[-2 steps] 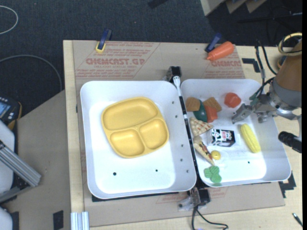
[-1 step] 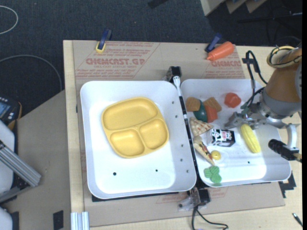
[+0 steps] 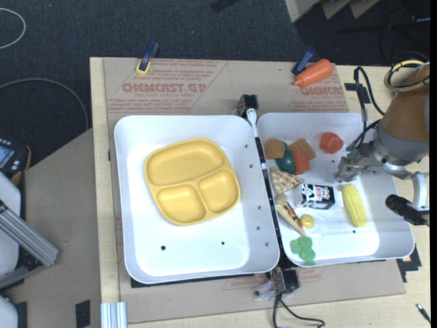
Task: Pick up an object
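Gripper sits low over the right bin, near its far right side. Nearest candidate is the corn cob, just toward the camera from the jaws, long axis running roughly near-to-far in the bin. Red tomato lies just beyond them. Can't tell the jaws' state; nothing visibly between them. Yellow divided plate sits alone in the left bin.

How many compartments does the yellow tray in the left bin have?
3. The yellow tray lies in the left bin: one wide compartment across its far side, and two smaller ones nearer the camera, one at left and one at right. None looks hidden.
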`<state>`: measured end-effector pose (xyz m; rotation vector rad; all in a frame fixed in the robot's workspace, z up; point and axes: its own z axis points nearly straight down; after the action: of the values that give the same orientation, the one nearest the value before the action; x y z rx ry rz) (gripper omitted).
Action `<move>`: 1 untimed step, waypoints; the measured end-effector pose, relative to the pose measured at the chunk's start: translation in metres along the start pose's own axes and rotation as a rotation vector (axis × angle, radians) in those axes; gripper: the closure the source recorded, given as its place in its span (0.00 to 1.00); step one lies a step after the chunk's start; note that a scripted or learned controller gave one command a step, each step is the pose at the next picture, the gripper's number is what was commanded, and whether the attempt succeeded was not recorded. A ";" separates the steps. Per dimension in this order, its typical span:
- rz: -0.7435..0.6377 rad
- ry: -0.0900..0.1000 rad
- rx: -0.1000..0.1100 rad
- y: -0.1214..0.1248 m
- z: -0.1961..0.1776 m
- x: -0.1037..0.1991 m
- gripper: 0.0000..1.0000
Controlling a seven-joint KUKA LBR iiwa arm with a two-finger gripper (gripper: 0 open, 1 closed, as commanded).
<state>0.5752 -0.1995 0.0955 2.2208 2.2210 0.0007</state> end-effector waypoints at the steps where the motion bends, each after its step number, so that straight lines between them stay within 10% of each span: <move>1: 0.002 -0.002 -0.005 -0.007 -0.049 -0.006 1.00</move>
<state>0.5683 -0.2051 0.1444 2.2193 2.2154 0.0032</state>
